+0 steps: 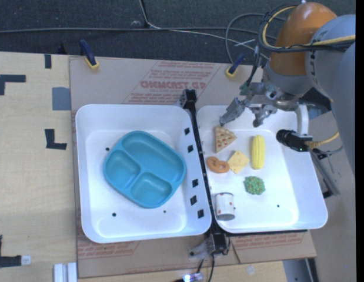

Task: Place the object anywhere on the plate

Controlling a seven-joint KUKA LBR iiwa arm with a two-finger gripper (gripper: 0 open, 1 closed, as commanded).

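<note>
A blue sectioned plate (144,168) lies in the left bin (90,122), with nothing on it. The right bin (293,210) holds a triangular cracker-like slice (223,138), an orange ring (217,165), a yellow cheese wedge (238,161), a corn cob (258,151), a green broccoli piece (254,185) and a small white can (224,205). My gripper (245,117) hangs over the back of the right bin, its two fingers spread open with nothing between them. The left fingertip is just above the triangular slice.
A black divider (194,157) runs between the two bins. Both bins sit on a cardboard sheet (170,81) held by clamps. Cables loop behind the arm at the top right. A black fitting (290,138) on the arm overhangs the right bin's edge.
</note>
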